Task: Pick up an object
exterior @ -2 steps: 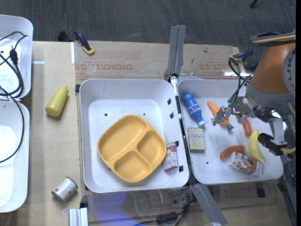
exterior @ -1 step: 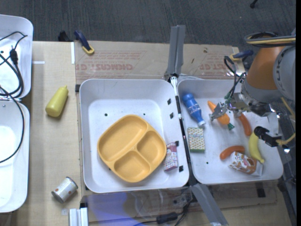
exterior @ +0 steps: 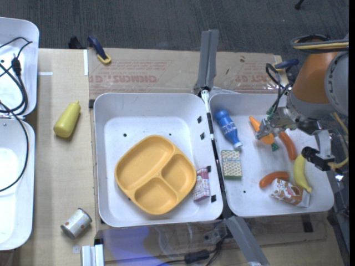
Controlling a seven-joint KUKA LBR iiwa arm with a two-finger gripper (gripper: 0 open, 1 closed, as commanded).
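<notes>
Hovering low in the right bin, the tool is sitting over an orange carrot. Its grip state is unclear. A blue bottle is lying just left of it.

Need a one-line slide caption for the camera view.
The gripper hovers over a small orange item in the right bin, near a blue bottle; the left bin holds a yellow tray.

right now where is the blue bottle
In the right bin, at its upper left: the blue bottle lies beside the divider, just above the green sponge.

Right bin crowded along its right side; bare floor mid-left
</notes>
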